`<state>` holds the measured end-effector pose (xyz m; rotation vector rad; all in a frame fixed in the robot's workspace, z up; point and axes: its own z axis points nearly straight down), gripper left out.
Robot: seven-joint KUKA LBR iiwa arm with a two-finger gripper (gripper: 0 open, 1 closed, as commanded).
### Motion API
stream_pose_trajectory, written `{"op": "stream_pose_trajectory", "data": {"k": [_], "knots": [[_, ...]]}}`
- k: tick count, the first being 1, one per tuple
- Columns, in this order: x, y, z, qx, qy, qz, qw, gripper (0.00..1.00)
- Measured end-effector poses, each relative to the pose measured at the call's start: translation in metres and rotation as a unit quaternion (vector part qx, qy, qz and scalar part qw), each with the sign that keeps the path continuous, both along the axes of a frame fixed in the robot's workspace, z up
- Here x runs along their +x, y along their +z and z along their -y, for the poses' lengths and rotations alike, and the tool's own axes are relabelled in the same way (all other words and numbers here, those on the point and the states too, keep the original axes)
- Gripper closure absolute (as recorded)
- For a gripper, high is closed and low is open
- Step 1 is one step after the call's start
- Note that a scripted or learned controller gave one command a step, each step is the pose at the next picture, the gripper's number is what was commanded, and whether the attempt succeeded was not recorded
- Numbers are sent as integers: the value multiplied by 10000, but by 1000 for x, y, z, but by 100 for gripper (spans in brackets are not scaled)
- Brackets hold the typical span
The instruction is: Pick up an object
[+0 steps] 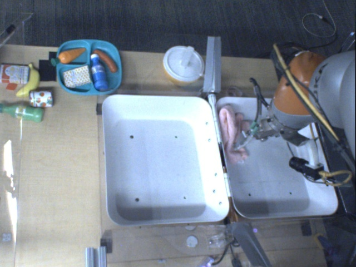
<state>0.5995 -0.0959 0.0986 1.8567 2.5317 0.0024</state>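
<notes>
Grey arm (338,85), orange band (297,82) (yellow and black cables alongside).

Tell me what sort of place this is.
Likely a robot grasping test bench in a lab: two shallow white bins side by side, a grey robot arm reaching into the right one beside a pink object, and toy food in a blue tray.

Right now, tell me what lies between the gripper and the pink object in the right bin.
Nothing: in the camera view the gripper sits right against the pink object at the right bin's left wall.
</notes>
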Motion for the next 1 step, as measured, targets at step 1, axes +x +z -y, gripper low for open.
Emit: {"op": "stream_pose_trajectory", "data": {"k": [1], "knots": [[70,-8,8,16,622,-60,9980,0]]}}
